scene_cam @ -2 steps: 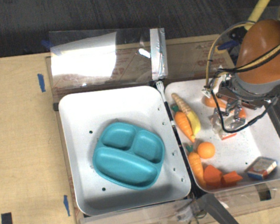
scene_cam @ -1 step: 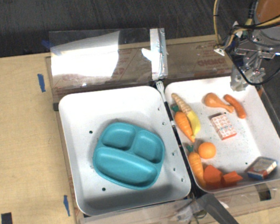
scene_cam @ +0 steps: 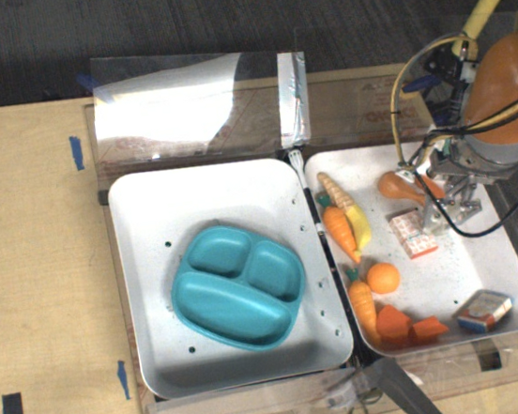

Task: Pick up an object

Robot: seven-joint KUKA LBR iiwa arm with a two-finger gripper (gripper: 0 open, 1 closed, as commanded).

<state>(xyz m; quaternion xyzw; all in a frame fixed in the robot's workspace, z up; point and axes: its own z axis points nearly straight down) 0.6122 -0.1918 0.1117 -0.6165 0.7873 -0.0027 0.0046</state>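
White plastic bins sit side by side across the middle of the frame. The left bin (scene_cam: 145, 207) holds a teal divided plate (scene_cam: 238, 284). The right bin (scene_cam: 503, 264) holds the loose objects: a carrot (scene_cam: 338, 228) and a yellow banana (scene_cam: 357, 223) along its left wall, an orange ball (scene_cam: 382, 277) below them, an orange wedge (scene_cam: 394, 322) at the lower edge, a small box (scene_cam: 484, 310) in the lower right corner, and a red-and-white packet (scene_cam: 414, 233) near the centre. The gripper (scene_cam: 447, 195) hangs at the right of the frame over the bin's upper right part, just beside the packet; whether it is wide, narrow or clasping anything cannot be told amid the cables.
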